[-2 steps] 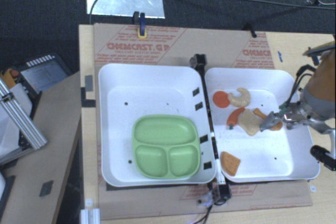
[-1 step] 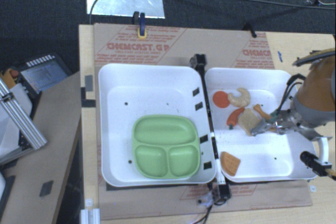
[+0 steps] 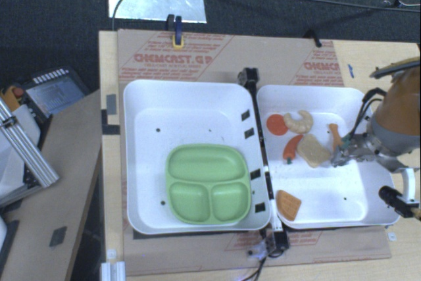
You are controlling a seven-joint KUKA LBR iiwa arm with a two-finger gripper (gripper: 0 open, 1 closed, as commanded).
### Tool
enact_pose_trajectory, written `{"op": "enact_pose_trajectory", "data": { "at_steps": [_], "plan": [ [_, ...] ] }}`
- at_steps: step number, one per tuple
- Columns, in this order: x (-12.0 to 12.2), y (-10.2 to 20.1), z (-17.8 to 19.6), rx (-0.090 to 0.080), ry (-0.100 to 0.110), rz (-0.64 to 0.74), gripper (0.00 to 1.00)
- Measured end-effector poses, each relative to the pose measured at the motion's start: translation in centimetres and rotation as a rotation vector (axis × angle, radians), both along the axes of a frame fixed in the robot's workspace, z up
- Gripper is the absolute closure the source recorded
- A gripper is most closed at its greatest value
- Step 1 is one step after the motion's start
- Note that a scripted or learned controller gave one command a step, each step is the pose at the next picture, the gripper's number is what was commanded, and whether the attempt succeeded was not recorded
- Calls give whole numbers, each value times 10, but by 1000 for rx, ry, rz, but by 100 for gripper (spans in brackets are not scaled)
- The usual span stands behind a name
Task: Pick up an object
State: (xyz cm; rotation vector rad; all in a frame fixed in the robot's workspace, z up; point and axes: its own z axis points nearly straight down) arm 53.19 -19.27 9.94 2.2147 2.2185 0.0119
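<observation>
- The bench (image 3: 164, 52), faced with printed cardboard, was seen to carry two shallow white bins side by side.
- The left bin (image 3: 191, 102) was located well to the left of the gripper; a green divided tray (image 3: 208, 182) was seated in its near half.
- The right bin (image 3: 309, 207) was occupied by the arm (image 3: 398, 115), which was entered from the right edge.
- The gripper (image 3: 341, 158) was positioned low over the middle of the right bin; whether its fingers were apart or together could not be told, and nothing was seen between them.
- A beige block (image 3: 313, 151) was found just beside the gripper, on its left.
- A pale curved piece (image 3: 299, 120) lay up and to the left of the gripper.
- A red round piece (image 3: 277, 124) lay farther left, touching the curved piece.
- An orange wedge (image 3: 288, 205) lay near the front rim, below and left of the gripper.
- A red-orange pepper-like piece (image 3: 289, 149) lay against the block's left side.
- A small orange stick (image 3: 335, 133) lay just above the gripper.
</observation>
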Motion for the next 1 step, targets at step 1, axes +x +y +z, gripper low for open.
{"op": "enact_pose_trajectory", "data": {
  "at_steps": [1],
  "plan": [
    [10, 1, 61, -3, 2, 3, 100]
  ]
}}
